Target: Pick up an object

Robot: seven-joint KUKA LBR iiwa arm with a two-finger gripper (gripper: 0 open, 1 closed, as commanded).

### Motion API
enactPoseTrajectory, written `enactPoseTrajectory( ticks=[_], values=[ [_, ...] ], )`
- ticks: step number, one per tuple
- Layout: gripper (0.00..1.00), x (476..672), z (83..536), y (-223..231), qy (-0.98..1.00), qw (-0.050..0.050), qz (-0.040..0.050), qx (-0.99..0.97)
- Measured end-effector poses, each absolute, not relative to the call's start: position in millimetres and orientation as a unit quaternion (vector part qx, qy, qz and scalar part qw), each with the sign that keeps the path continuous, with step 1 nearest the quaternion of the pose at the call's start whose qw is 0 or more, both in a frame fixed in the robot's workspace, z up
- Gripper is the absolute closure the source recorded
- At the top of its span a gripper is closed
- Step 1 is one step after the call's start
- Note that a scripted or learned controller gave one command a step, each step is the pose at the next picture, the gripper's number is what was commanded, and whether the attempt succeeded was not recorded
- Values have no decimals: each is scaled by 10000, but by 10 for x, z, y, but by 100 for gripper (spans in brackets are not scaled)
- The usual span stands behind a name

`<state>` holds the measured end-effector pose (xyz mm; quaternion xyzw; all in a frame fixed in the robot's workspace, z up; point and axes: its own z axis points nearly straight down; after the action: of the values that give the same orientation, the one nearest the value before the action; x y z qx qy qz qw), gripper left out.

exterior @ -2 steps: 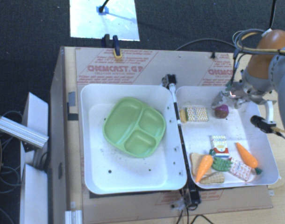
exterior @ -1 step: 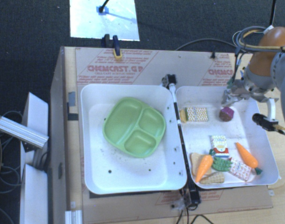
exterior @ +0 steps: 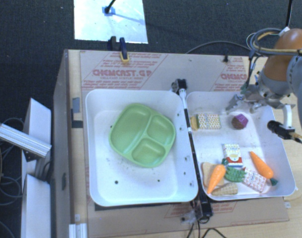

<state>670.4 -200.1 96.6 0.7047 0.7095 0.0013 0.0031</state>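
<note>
- green divided plate in middle of left bin, tilted
- right bin touching left bin along the centre edge
- cardboard sheet under both bins
- blue-yellow clamp at cardboard's far edge
- shiny metal sheet beyond the bench

Even, bright overhead light; the white bins glare slightly, shadows are faint, and the picture looks soft, perhaps from low resolution.

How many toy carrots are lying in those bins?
2, both in the right bin: one carrot near its front left corner, another carrot nearer its right wall. None seems hidden.
</note>
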Motion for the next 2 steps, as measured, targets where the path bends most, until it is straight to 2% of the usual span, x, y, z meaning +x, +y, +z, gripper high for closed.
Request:
enactPoseTrajectory(
  ticks=[1,2],
  values=[
    [0,6700,869,-2054,7082,8,13,7060],
    [100,6711,980,-2059,7093,39,21,7049]
  ],
)
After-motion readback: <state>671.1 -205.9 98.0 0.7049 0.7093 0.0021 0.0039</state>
